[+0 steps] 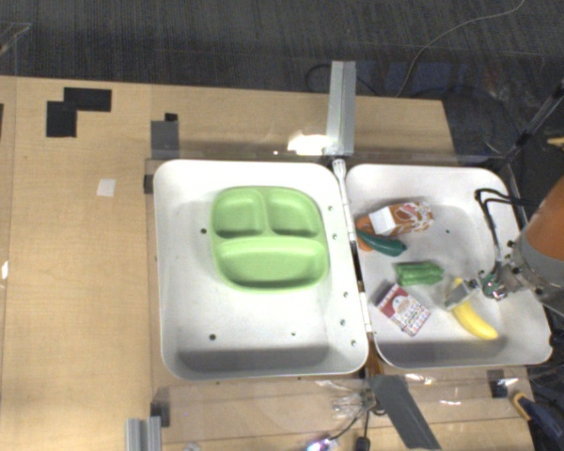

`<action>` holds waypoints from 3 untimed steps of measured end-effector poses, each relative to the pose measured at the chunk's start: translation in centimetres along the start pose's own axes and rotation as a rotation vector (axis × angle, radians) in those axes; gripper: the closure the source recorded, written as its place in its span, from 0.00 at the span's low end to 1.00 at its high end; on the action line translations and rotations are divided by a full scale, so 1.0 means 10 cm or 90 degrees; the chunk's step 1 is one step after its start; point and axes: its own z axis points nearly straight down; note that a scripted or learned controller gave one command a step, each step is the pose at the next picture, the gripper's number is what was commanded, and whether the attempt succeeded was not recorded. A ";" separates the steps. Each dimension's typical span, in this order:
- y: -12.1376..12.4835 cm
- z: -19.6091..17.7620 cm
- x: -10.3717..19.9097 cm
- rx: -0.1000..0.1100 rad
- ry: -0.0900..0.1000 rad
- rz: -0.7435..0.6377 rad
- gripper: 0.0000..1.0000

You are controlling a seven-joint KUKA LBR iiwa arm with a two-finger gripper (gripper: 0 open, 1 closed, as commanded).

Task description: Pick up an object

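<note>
The right bin (pixel 451 181) holds several small items: a yellow banana (pixel 475 320), a green cylinder-like piece (pixel 419 273), a dark green pepper-like item (pixel 383 245), a brown and white packet (pixel 404 218) and a red and white card pack (pixel 403 310). My gripper (pixel 490 286) is low at the bin's right side, just above the banana's upper end, with the orange band of the arm (pixel 556 224) behind it. Nothing shows between its fingers.
A green divided tray (pixel 268 236) lies in the left bin (pixel 183 252). A metal post (pixel 342 106) stands behind the divider between the bins. A black cable (pixel 493 200) loops over the right bin's far right corner.
</note>
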 end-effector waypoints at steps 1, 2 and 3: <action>0.04 -0.12 0.01 -0.004 0.002 -0.002 1.00; 0.13 -0.98 0.34 0.004 0.005 0.010 1.00; 0.93 -1.39 0.74 0.007 0.005 0.154 1.00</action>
